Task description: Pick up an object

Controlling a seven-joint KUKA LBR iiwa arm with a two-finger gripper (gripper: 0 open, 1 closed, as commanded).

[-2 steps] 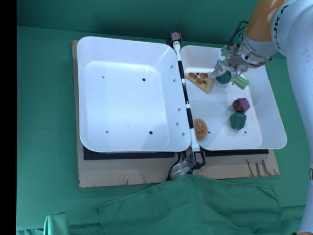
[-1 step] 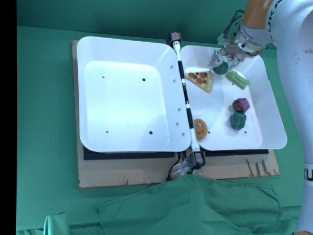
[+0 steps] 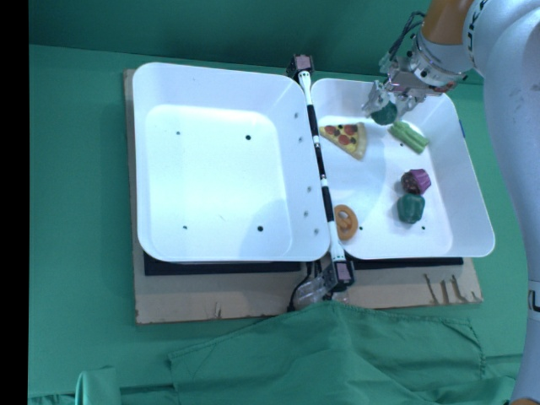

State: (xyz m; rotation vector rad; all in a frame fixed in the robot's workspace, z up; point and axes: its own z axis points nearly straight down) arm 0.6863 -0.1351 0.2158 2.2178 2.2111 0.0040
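I see the gripper [image 3: 388,108] raised over the right bin's [image 3: 472,226] far corner, fingers clamped on a dark green object [image 3: 385,114], so it hangs above the celery stick [image 3: 409,136]. I judge the grasp made.

Arm [image 3: 506,99] reaching in, wrist angled down-left.

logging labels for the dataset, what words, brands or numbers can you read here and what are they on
"KU": dark letters running up the grey arm near its orange band, the rest cut off.
A dark mark low on the arm at the view's right edge: too small to read.
Toy pizza slice, pretzel and white bins: no text.
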